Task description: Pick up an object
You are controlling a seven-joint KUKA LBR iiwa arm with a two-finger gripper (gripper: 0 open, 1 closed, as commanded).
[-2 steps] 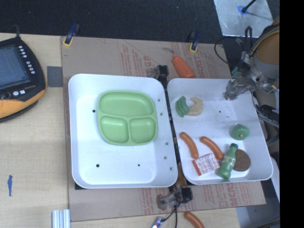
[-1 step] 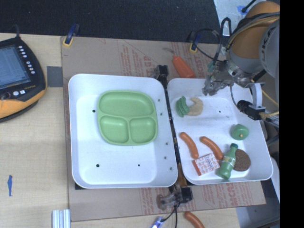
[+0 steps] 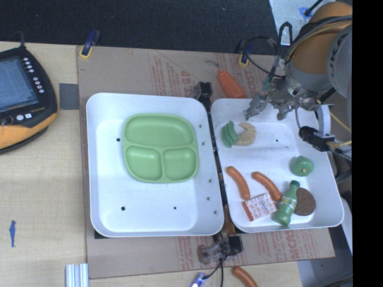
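As I watched from the console, a green divided plate point(image 3: 160, 147) lay in the left bin point(image 3: 102, 178). In the right bin point(image 3: 272, 142), a green-and-tan food piece point(image 3: 238, 134) sat just below my pincer point(image 3: 268, 104), whose fingers looked spread with nothing between them. A green apple point(image 3: 302, 166) rested further right.

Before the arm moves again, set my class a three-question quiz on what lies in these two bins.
1. True or false: the green divided plate lies in the left bin.
2. How many sausages lie in the right bin?
3. Which stands nearest the tool: (a) green bottle, (b) brown cookie, (c) pale food piece?

Key: 1 true; 2 two; 3 c.
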